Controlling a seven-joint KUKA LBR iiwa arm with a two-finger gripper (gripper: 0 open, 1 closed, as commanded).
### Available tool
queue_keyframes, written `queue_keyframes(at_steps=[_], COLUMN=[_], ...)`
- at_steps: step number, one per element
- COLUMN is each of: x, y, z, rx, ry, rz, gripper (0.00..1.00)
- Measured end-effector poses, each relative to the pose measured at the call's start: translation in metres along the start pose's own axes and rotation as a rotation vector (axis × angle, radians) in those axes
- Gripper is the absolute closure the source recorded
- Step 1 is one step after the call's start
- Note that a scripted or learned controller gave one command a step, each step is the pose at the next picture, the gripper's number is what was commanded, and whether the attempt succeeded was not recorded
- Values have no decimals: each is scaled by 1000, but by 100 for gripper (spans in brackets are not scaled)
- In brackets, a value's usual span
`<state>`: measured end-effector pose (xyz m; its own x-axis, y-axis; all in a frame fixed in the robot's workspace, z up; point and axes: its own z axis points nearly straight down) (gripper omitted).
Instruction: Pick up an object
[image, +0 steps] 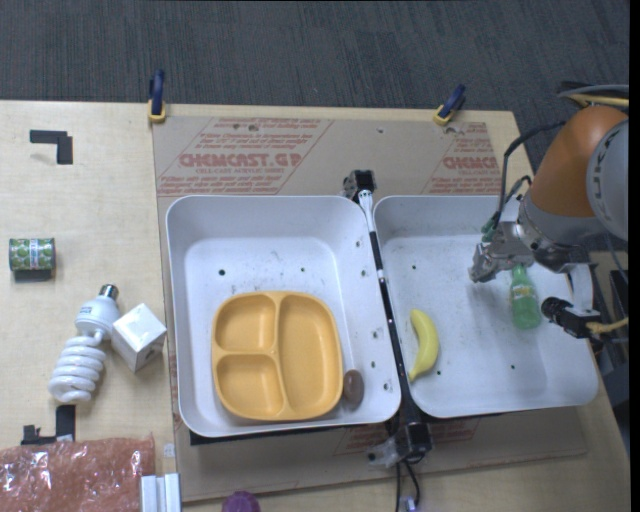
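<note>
Green bottle (523, 298) — just beside gripper (487, 268)

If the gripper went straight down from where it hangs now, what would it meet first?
Probably the right bin's bare floor. The gripper hangs left of the green bottle; depth is unclear, so it might graze that.

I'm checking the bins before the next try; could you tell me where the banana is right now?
The banana lies in the right bin, near its left wall beside the divider, with the yellow tray just across in the left bin.
</note>
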<state>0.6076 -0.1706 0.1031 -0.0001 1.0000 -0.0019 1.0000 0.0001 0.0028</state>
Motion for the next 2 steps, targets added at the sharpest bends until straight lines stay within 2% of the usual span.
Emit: queue_keyframes(at_steps=[1, 2], x=[-36, -28], y=[16, 17], z=[10, 11], rx=[1, 5], ry=[0, 15], rz=[1, -4], gripper=[100, 0])
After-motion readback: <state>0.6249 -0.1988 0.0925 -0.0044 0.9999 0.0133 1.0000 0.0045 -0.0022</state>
